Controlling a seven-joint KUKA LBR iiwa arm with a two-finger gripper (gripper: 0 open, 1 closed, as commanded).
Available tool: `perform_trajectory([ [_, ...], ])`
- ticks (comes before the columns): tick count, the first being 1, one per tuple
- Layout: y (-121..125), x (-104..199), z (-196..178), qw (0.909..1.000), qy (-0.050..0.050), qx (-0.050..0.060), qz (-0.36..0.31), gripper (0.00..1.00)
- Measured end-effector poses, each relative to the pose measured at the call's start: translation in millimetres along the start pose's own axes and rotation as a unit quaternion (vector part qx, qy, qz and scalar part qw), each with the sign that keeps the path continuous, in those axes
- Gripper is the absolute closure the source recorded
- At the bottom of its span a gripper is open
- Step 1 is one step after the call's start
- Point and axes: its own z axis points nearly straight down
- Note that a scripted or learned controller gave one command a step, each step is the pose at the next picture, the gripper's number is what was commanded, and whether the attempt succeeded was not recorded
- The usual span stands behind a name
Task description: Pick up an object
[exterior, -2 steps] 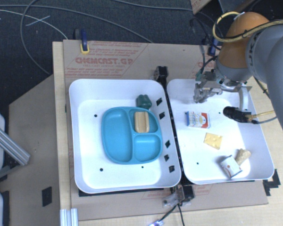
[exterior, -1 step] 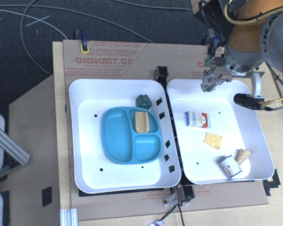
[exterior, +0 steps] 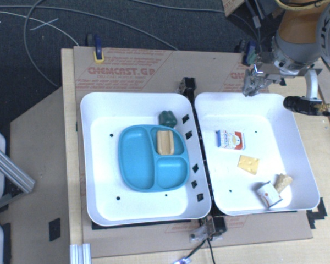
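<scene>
Up at about one o'clock on the bench, the gripper (exterior: 254, 87) hangs just over the far rim of the right bin (exterior: 297, 142), near that bin's back left corner. The grey arm (exterior: 302, 21) with its orange band comes down to it from the upper right. Whether the claw is wide or narrow I cannot tell from here; its tip is a small tangle of grey metal, and I can make out nothing between its parts.

Well apart from the gripper, the loose things lie on the right bin's floor. A small red, white and blue carton (exterior: 231, 139) lies flat toward nine o'clock of that bin. A yellow sponge-like piece (exterior: 248, 164) sits just past the middle, toward five o'clock from the carton. Down at five o'clock near the front rim lie a small grey and white box (exterior: 268, 194) and a tan lump (exterior: 283, 182), the two touching or nearly so.

Over in the left bin (exterior: 99, 147) a blue divided plate (exterior: 137, 158) takes up the middle. A tan block (exterior: 165, 142) rests in its upper right compartment. A dark green object (exterior: 168, 118) sits just beyond the plate's rim at one o'clock, close to the bin's back wall.
</scene>
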Motion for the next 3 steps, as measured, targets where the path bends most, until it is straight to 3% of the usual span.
perform_trajectory([
  [1,-20.7,44.7,-8.3,1.0000,0.002,0.005,-0.002,1.00],
  [3,-53.3,154.1,9.6,1.0000,0.002,0.006,-0.002,1.00],
])
